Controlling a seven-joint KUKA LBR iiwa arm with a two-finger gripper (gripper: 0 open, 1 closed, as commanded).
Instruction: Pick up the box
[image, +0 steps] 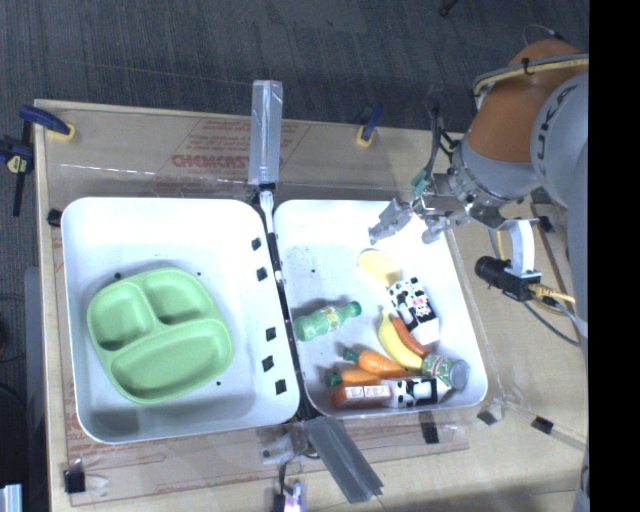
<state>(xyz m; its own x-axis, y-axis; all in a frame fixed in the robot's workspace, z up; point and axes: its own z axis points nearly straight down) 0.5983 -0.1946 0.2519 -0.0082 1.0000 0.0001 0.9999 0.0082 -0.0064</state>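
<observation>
Over the right bin's (466, 300) far edge hangs the gripper (410, 224), its fingers spread apart with nothing between them. Just below the jaws lies a pale yellow round piece (377, 264), and below that the cow-patterned box (412, 305), touching a banana (397, 343) and carrots (372, 362). Well off to the jaws' left, a green tray (158, 332) sits in the left bin (75, 222).
</observation>
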